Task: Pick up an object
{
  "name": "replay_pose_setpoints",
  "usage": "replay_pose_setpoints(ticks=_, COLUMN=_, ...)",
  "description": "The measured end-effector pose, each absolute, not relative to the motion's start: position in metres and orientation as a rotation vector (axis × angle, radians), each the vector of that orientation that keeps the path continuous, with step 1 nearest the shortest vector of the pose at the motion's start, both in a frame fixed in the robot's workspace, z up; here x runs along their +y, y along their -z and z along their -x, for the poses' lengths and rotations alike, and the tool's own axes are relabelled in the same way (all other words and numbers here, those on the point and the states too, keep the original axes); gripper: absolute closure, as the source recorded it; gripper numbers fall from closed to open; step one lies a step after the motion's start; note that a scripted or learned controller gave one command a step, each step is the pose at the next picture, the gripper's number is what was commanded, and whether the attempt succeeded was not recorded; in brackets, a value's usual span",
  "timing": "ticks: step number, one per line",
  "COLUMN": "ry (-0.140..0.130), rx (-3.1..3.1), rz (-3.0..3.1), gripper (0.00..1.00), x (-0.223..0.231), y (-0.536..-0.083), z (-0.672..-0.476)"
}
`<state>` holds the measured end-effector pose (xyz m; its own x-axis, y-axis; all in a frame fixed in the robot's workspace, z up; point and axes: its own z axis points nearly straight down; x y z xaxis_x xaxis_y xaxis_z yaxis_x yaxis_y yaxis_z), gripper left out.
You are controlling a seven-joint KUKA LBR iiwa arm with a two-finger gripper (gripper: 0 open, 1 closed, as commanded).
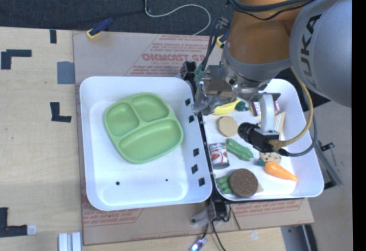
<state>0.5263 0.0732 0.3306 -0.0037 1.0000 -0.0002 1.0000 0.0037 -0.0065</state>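
The yellow piece (226,109) lies at the top left of the right bin (306,187), just beside the dividing rim and closest to the gripper (213,97), so it is probably the target. The arm (269,21) covers that corner, and I cannot tell whether the gripper is released or clenched. The arm's bulk hangs over the bin's upper half, so a descent could nudge the bin wall or the left bin (91,130), which holds a green divided plate (143,127). The gripper sits nearly over the seam between the bins, so it could strike the rim instead of the piece. Lower in the right bin, the brown disc (243,182), carrot (280,171), green vegetable (239,149) and small can (218,154) lie well apart from the gripper. The beige round (227,126) nearly touches the yellow piece and could be pushed or pinched along with it.
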Motion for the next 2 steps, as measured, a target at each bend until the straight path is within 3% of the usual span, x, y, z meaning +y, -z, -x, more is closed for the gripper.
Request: replay_pose_setpoints(ticks=2, ry=-0.003, rx=-2.225, rz=2.215, gripper=1.00, x=0.0903, y=-0.3485, z=-0.5174)
